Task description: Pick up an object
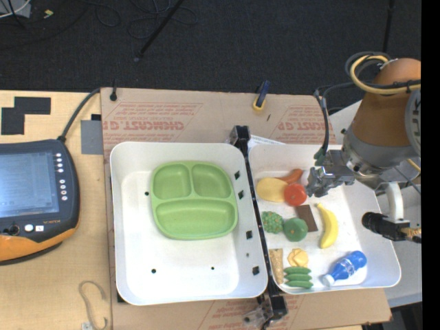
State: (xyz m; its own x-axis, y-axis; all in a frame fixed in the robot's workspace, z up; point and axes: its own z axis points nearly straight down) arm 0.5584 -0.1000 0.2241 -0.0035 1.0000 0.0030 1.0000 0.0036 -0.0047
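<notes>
Nearest the camera in the right bin [385, 270], a glossy blue bottle [346, 267] lies tilted beside ridged green pea pods [298, 276]. Above them a smooth curved banana [327, 226] runs lengthwise near-to-far, next to a round red tomato [295, 194]. The gripper [317, 182] hovers just beside the tomato; whether it is open cannot be told. The left bin [130, 253] holds a matte green divided plate [194, 200].

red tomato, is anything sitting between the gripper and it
Nothing visible does. The gripper sits at the tomato's upper right edge, with no object between them. The tomato is crowded, though: a yellow fruit touches its left, an orange piece lies just above, and a brown block sits just below.
</notes>
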